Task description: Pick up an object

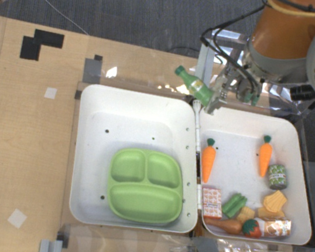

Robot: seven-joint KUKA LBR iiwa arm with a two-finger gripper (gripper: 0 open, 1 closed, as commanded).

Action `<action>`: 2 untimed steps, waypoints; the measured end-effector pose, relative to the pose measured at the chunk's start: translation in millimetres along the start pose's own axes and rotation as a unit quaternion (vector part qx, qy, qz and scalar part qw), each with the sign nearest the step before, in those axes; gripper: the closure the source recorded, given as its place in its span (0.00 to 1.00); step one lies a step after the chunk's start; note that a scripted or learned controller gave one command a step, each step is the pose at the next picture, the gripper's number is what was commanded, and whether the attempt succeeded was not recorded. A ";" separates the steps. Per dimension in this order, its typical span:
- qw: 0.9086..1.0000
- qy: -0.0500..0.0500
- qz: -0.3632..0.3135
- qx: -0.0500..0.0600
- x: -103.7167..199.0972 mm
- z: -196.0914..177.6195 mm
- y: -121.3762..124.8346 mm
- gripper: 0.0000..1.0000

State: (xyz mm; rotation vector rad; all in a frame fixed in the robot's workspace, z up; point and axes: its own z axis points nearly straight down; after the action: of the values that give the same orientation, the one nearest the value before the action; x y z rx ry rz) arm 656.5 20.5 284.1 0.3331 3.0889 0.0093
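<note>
Wooden desk bearing two shallow white bins side by side. Left bin: one green divided plate with three compartments, lying flat toward the near side. Right bin, near edge: red-and-white carton; orange sausage-shaped piece; red tomato-like item with green top; small packet with pale label, lying on its side. Just beyond these: green pepper-like piece; yellow lump; tan wedge against the right wall. Middle of right bin: dark green speckled item at the right wall; toy carrot beside it, leaf end pointing far; second toy carrot near the dividing wall, leaf end pointing far. Far edge, above the junction of the two bins: green bottle, tilted, neck pointing left, raised off the bins, its base end clamped in the gripper. Arm, grey with orange band, entering from the far right.
</note>
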 end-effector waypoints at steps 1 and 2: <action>1.000 -0.004 -0.002 -0.001 -2.2 -12.6 1.3 1.00; 0.997 0.014 -0.070 0.003 -9.7 27.6 -9.7 1.00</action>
State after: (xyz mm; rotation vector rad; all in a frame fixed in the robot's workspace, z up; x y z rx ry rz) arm 664.9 9.1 256.7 0.1181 3.1326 0.0018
